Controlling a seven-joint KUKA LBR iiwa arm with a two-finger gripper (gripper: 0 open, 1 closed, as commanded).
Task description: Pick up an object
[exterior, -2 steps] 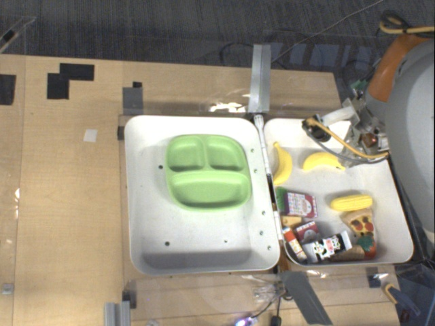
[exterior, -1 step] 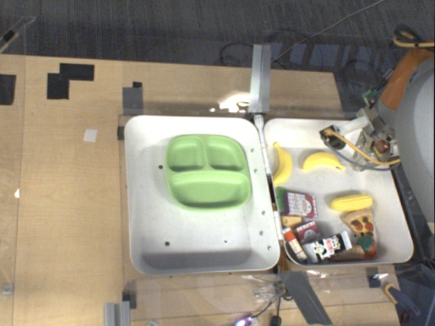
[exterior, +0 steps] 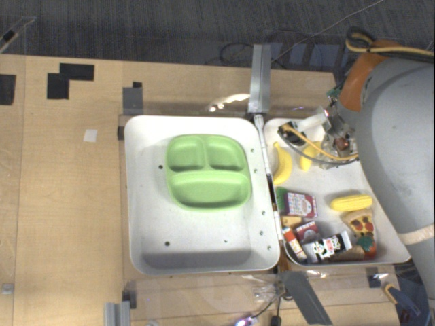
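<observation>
My gripper (exterior: 334,145) is low over the back of the right bin (exterior: 340,178), below the arm's orange band. A yellow banana (exterior: 282,164) lies at the bin's left wall, just left of the gripper and apart from it. Nearer the front lie a yellow corn cob (exterior: 351,202), a pizza slice toy (exterior: 361,223), a small purple-and-green box (exterior: 298,204) and several small packets (exterior: 326,246). The large grey arm hides the bin's right side.
The left bin (exterior: 146,236) holds a green divided plate (exterior: 206,170) in its middle. A metal post (exterior: 259,80) stands at the back between the two bins. Wooden bench top spreads out to the left.
</observation>
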